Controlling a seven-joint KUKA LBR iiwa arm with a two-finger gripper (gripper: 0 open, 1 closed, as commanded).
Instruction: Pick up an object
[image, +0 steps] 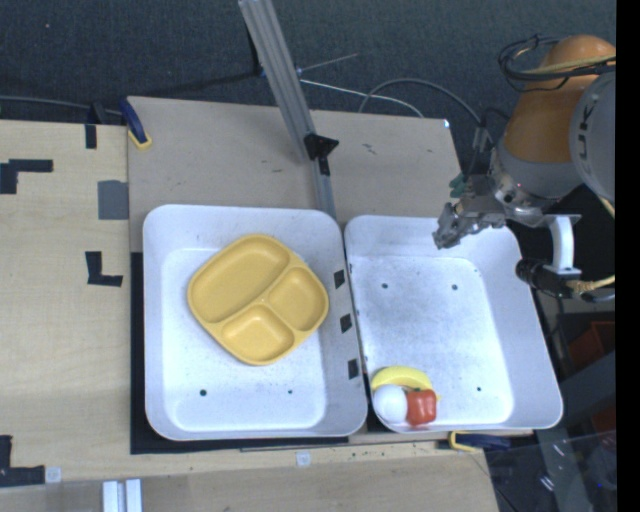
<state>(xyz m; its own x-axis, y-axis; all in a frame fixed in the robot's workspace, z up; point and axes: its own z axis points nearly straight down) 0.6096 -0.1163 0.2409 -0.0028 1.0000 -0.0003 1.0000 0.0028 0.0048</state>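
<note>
— Position of the arm (560, 110)?
— Reaching in from the right, grey with an orange band. Jaws (447, 232) hanging above the far rim of the right bin (450, 330), near its far left corner. Nothing seen between the jaws. Spread or pressed together: cannot tell, too small and dark.
— And things for picking?
— In the left bin (165, 330), a yellow divided plate (258, 298), three compartments, lying flat and a little turned, around the middle. In the right bin, at the near left corner, a small cluster: a yellow piece (402, 377), a white round thing (391, 404) and a red piece (423, 407), touching each other. Well apart from the jaws.
— The surface?
— Light wood (60, 300), with some dark tape marks at the left.
</note>
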